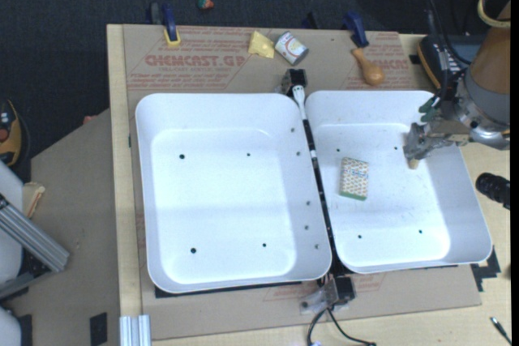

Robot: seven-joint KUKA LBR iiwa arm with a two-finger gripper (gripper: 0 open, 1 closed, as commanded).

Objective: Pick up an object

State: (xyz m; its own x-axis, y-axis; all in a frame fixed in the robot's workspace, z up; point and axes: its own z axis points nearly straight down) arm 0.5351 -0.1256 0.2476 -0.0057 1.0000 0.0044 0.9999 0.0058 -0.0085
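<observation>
A small rectangular packet (354, 178) with a pale green speckled face lies flat in the right bin (454, 247), a little left of its middle. My gripper (419, 143) hangs over the same bin's right part, to the right of the packet and slightly farther back, apart from it. Nothing shows between the gripper and the packet. The grey arm with its orange band comes in from the right edge.
The left bin (162, 255) lies beside the right one. Behind the bins on the brown board sit a yellow wedge (261, 45), a small white box (291, 48), a wooden-handled tool (367, 66) and two blue clamps (169, 20).
</observation>
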